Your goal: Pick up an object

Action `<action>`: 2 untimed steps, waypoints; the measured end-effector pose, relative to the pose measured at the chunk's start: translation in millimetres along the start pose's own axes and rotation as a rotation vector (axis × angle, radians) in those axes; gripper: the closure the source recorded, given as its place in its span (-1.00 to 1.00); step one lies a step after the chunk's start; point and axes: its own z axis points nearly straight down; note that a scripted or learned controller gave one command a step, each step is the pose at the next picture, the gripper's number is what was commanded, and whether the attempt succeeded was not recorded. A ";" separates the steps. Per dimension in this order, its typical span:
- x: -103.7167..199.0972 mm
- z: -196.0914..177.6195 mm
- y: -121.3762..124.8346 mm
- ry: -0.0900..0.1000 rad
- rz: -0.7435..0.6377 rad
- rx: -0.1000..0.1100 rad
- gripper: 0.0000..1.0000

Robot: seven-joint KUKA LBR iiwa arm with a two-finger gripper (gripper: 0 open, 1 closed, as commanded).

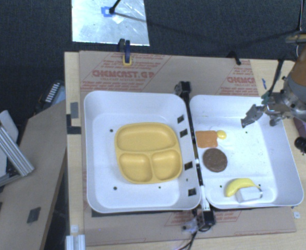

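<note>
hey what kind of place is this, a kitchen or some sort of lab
Most likely a robotics lab bench, not a kitchen: a robot arm reaches over two white bins, and the banana and yellow tray look like toys.

A divided tray (145, 152) lies in the left bin (98, 108). The right bin (283, 155) holds a banana (239, 185) nearest, a round disc (215, 160) behind it.

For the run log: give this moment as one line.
gripper above right bin, holding nothing | banana, brown disc, orange block lying in right bin | yellow tray in left bin
</note>
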 end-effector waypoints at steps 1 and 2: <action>0.9 41.3 -1.0 0.000 0.001 0.002 -1.00; -2.4 84.4 3.7 0.000 0.002 0.002 -1.00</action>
